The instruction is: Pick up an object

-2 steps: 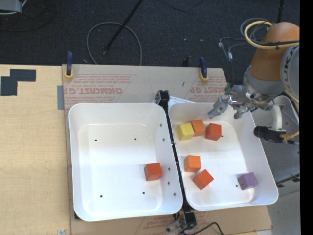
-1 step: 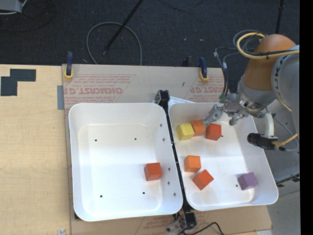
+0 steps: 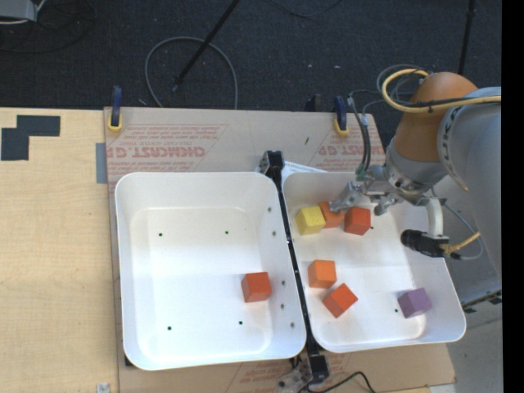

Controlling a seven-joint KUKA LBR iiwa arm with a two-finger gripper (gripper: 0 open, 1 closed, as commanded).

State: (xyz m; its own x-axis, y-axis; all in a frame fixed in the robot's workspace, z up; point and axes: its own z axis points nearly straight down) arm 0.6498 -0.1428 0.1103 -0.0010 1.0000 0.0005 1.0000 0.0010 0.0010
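My gripper [image 3: 361,201] hangs over the upper part of the right bin [image 3: 442,322], reaching in from the right. Just below it lies a red cube [image 3: 357,221], touching or nearly touching the gripper's tip. Left of that cube sit an orange cube [image 3: 332,214] and a yellow cube [image 3: 310,219], close together. Lower in the same bin lie an orange cube [image 3: 322,273], a red-orange cube [image 3: 339,299] and a purple cube [image 3: 413,302].
The left bin [image 3: 139,219] holds one red-orange cube [image 3: 255,286] near its lower right. A black divider edge [image 3: 286,228] runs between the bins. The arm's grey body and cables [image 3: 446,178] stand over the right bin's upper right corner.
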